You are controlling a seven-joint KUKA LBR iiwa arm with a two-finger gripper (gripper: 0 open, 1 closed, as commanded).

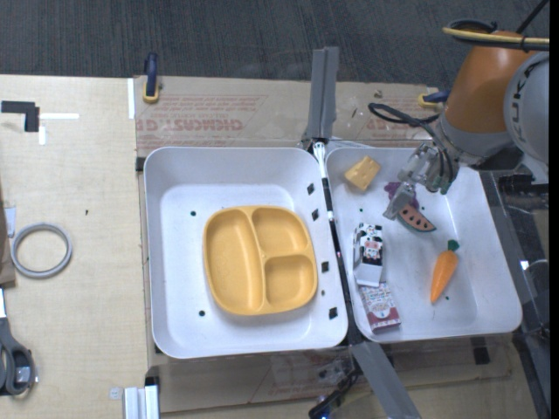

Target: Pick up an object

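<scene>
1. The step in hand looks like the approach: the arm's fingers [403,201] hang low in the right bin [489,317], just above the watermelon slice toy [417,219], which lies just below and a touch to the right of them.
2. Whether the fingers are apart or together I cannot tell — they are small, grey and slanted, and nothing is plainly seen between them, so I judge that nothing is held yet.
3. Other candidates lie around them: a yellow cheese wedge [362,172] up and to the left, a black-and-white milk carton [370,250] below and to the left, a small pink-labelled box [380,309] further below, and a toy carrot [444,271] below and to the right.
4. The next move calls for settling the fingers squarely over the slice, with one on each side, closing, then lifting straight up — the slice is thin and flat, so a shallow pinch may slip.
5. The yellow divided plate [260,260] sits in the left bin [166,260], well apart to the left.
</scene>
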